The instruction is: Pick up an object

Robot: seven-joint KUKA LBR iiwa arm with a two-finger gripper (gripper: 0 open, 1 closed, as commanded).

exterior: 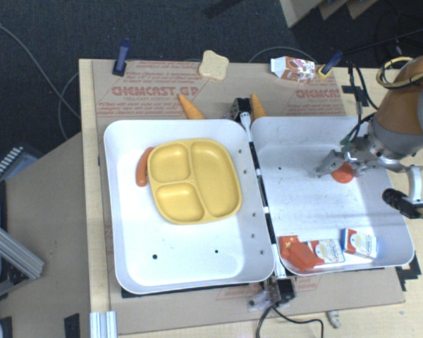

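Note:
My gripper (342, 163) is low over the upper right part of the right bin (296, 146), at the end of the grey arm with its orange band (402, 108). A small red round object (344, 176) lies on the bin floor right under the gripper's tip, touching or nearly touching it. Whether it is gripped cannot be made out. Along the right bin's front edge lie a red item (299, 253) and two small cartons (326, 251) (358, 243).
The left bin (127, 245) holds a yellow divided plate (194, 180) with a red sausage (142, 167) at its left side. Behind the bins on the cardboard lie a bread slice (213, 64), two carrots (190, 108) (258, 106), a small carton (293, 68) and a blue clip (120, 57).

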